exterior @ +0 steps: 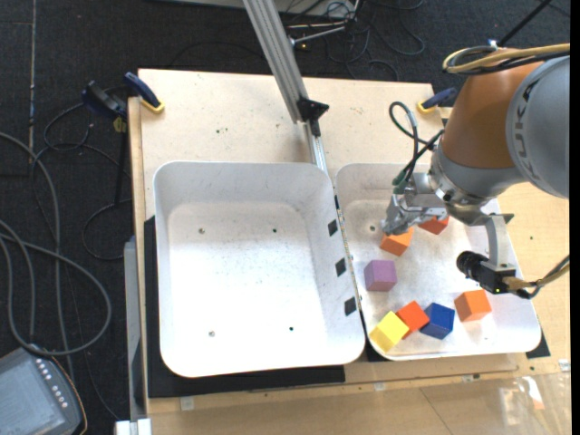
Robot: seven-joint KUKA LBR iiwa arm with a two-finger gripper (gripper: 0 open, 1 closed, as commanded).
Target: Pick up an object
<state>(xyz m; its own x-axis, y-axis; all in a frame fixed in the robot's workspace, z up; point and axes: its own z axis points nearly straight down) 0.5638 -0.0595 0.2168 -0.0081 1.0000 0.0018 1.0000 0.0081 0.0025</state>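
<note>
red block — half under wrist

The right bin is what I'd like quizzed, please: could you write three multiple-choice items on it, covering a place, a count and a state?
1. Where does the purple block lie?
A. In the left bin
B. In the right bin
C. On the bare bench

2. How many yellow blocks are in the right bin?
A. One
B. Two
C. Three

3. Where is the pincer relative to the blocks?
A. Low over the orange block at the bin's far end
B. Above the left bin
C. Over the blue block

Answers: 1 B, it rests near the right bin's inner wall, beside the left bin. 2 A, a single yellow block sits at the near edge. 3 A, the pincer sits right above an orange block, far from the blue block.
</note>
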